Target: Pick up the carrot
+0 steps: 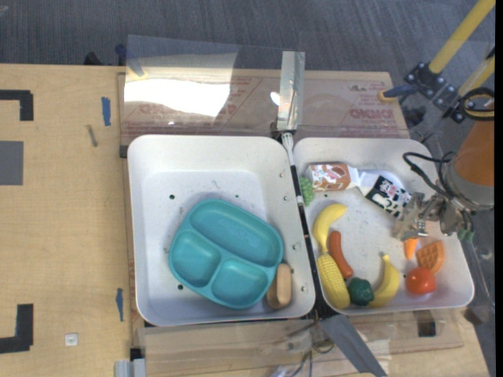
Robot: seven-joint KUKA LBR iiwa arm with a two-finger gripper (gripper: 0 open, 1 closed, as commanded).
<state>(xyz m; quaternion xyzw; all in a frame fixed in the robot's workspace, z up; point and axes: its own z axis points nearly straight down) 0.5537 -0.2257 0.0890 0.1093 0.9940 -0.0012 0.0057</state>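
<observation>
Occupying the right bin (460, 293), the carrot (410, 247) lay as a small orange piece near the bin's right wall, directly under the gripper (424, 222).

Gripper: poised low over the right side of that bin, at the end of the grey arm with its orange band (478, 157). Whether the fingers were open or closed could not be told, and nothing could be seen held between them. The carrot lay just below the gripper tip; contact could not be judged.

Right bin, further contents:
- orange waffle-textured piece (430, 255), just right of the carrot
- tomato (420, 282), red, near the front right corner
- banana (387, 280), curved, left of the tomato
- green vegetable (361, 290), dark, between the banana and the corn
- corn cob (332, 279), yellow, along the front left
- sausage (339, 254), red-orange, lying beside the corn cob
- second banana (328, 221), above the sausage
- printed snack packet (329, 177), at the back left
- black-and-white carton (387, 194), at the back centre

Left bin (149, 210), contents:
- teal divided plate (225, 251), three compartments, set toward the front
- bread roll (280, 285), tan, touching the plate's right front edge

Both bins stood side by side on the wooden surface (55, 210).
</observation>
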